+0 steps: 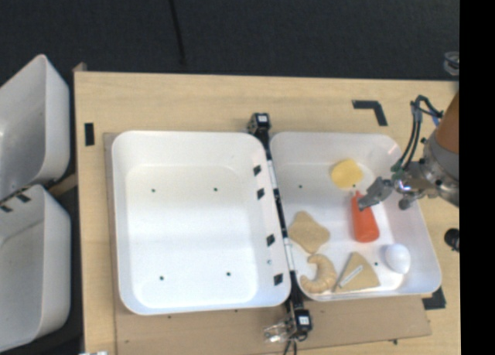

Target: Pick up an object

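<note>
1. Orange and smooth, the cylinder-like orange object (365,220) lies in the right bin (309,148), its long side running roughly toward the near rim, its surface plain and slightly glossy.

2. White plastic forms both shallow bins; the left bin (186,160) has rounded corners and a few small dark dots on its floor, and the two sit side by side on a pale wooden bench (178,98).

3. Yellow and roundish, a yellow piece (346,173) rests just above and left of the orange object, near it but apart.

4. Tan shapes crowd the near part of the right bin: a flat, irregular tan piece (308,231), a curved croissant-like piece (322,274) by the near rim, and a tan wedge (357,272) beside it.

5. A small white ball (396,257) lies near the right corner, just right of the wedge.

6. Grey and metallic, the gripper (387,191) reaches in from the right, its fingers spread with nothing between them; one finger (374,194) slants down to the orange object's upper end, at or just above it, and whether it touches cannot be told.
</note>
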Controlling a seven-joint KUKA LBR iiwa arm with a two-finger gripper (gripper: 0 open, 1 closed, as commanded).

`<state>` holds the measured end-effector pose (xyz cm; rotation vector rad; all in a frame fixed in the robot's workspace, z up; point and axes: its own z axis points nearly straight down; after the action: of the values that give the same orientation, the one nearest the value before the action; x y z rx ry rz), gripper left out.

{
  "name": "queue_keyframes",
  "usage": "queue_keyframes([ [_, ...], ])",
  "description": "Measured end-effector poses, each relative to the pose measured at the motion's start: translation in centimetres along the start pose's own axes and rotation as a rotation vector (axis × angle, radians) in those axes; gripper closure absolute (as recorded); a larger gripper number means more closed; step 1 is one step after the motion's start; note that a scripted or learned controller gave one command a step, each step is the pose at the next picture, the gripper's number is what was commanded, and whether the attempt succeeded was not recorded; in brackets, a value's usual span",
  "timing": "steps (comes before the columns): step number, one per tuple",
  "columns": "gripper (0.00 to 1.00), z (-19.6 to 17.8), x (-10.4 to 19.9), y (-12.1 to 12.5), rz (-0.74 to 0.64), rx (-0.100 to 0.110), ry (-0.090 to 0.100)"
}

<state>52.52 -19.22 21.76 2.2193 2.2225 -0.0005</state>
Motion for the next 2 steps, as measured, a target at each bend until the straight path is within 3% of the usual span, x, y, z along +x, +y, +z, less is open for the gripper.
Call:
queue_keyframes([
  [1,0.0,12.1,-2.1,4.6,-0.002,-0.002,-0.002],
  [2,1.0,10.6,-2.1,4.5,0.001,-0.003,-0.002],
])
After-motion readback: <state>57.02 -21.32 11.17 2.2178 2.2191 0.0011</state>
